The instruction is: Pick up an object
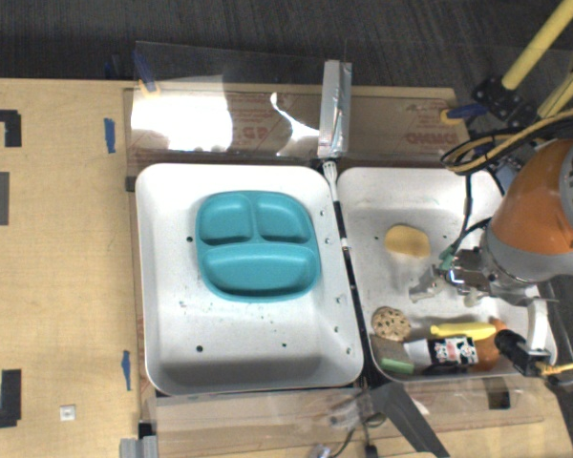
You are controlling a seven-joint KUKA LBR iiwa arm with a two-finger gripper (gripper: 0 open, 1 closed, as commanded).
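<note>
A pale yellow rounded object [407, 242], perhaps a piece of toy food, lies by itself in the upper middle of the right bin [363, 191] and looks the easiest pick; the gripper [428, 282] hangs just below and to the right of it, not touching. Whether the gripper's metal tips are spread or closed I cannot tell, since they show as a small bright tangle, and nothing shows between them. Along the near wall of the same bin lie a chocolate-chip cookie [391, 323], a yellow bar-shaped piece [463, 330], a dark bottle with a label [454, 351] and a small green piece [395, 363], packed close together. To do this well, I would judge the arm should centre over the yellow object, descend straight and close across its narrow width, staying away from the crowded near wall, where a grasp could snag two things. The left bin [162, 198] holds a teal divided plate [257, 242], flat and hard to pinch. The arm's orange band [544, 208] covers the bin's far right corner.
</note>
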